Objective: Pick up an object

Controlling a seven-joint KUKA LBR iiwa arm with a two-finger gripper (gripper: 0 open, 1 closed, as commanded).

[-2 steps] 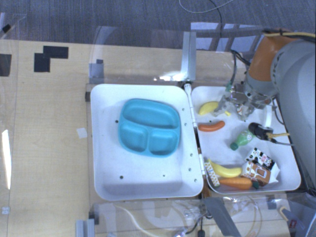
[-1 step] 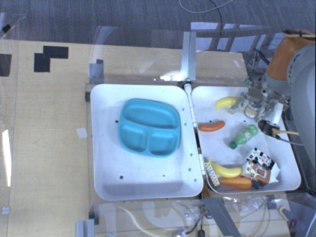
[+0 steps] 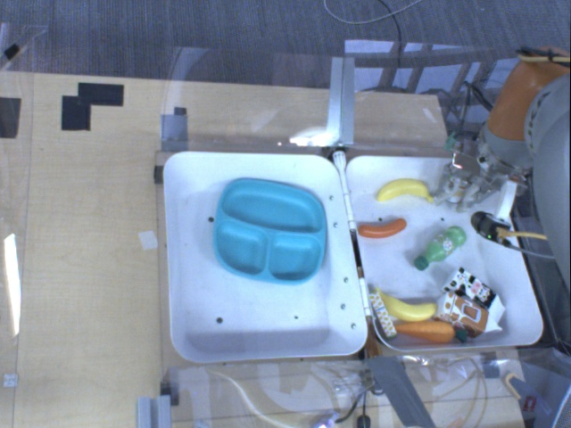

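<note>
The right bin (image 3: 526,324) holds a yellow banana (image 3: 403,189) near its far side, a red-orange sausage (image 3: 382,228), a green bottle (image 3: 440,248), a printed carton (image 3: 467,300), a second banana (image 3: 406,308) and a carrot (image 3: 426,332) at its front. My gripper (image 3: 462,190) hangs low over the far right part of this bin, just right of the first banana and apart from it. Nothing shows between the fingers.
The left bin (image 3: 192,310) carries a blue divided tray (image 3: 268,229). A metal post (image 3: 343,96) rises behind the wall between the two bins. The arm's orange band (image 3: 526,96) sits at the right edge, with cables (image 3: 513,234) hanging beside it.
</note>
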